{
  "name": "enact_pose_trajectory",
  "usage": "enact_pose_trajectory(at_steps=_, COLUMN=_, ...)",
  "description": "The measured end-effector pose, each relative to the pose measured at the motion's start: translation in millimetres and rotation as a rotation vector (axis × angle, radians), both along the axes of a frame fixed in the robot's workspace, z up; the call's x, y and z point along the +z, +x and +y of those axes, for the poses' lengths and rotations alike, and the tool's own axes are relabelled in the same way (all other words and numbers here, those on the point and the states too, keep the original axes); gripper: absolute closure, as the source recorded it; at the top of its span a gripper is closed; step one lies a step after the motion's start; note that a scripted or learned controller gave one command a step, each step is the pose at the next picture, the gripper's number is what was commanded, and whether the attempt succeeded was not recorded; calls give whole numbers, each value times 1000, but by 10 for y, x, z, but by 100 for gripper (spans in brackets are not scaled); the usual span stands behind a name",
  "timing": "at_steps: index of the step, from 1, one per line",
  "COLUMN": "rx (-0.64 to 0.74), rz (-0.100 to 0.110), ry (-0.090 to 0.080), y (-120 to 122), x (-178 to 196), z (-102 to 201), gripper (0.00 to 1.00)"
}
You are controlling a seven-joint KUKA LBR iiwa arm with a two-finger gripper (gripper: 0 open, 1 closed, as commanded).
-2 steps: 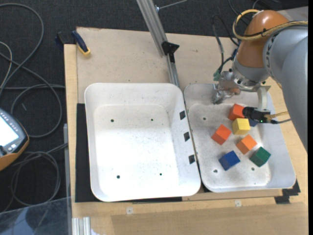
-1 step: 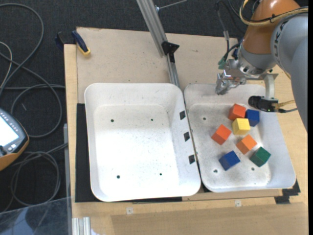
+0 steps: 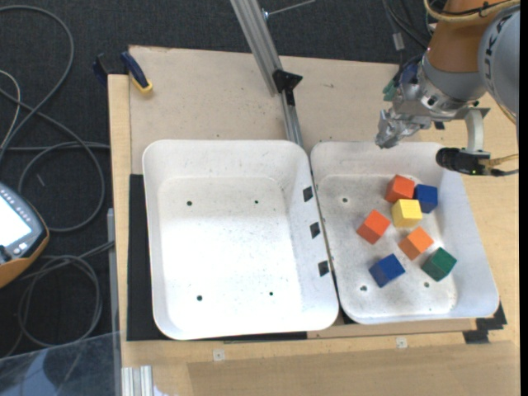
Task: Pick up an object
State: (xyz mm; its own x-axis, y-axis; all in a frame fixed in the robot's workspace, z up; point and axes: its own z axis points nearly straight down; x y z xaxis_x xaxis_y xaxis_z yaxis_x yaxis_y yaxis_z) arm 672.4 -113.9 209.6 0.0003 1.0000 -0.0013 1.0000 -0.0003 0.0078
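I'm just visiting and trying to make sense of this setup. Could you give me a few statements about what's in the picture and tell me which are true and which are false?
1. All the colored blocks lie in the right bin. True.
2. There are two green blocks. False: there is one green block, near the bin's lower right.
3. The yellow block sits between an orange block and a blue block at the top of the cluster. True.
4. The gripper is holding a block. False: it hangs over the right bin's far rim with no block between its fingers.
5. The left bin holds a red ball. False: no ball is there.
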Motion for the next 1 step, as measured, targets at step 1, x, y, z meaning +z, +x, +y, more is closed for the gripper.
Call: enact_pose_trajectory(at_steps=1, rx=2, rz=-1, ry=0, y=17, x=517, z=2, gripper=100)
